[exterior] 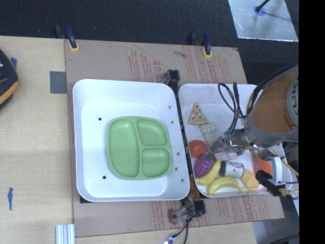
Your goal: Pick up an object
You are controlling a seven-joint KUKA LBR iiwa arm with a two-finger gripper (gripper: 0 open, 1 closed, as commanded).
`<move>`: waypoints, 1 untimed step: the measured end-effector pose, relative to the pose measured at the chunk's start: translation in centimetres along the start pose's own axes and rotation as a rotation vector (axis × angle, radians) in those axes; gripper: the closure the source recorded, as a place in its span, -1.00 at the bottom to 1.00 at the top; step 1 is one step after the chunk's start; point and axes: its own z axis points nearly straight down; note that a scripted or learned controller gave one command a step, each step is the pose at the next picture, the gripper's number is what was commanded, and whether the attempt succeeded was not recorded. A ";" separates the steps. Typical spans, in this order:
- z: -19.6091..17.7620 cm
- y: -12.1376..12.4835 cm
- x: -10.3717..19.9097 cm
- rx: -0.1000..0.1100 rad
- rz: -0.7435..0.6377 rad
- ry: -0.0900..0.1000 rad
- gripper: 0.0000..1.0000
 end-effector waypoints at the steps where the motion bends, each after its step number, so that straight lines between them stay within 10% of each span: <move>1: -1.0 0.0 0.0 0.001 -0.005 -0.001 1.00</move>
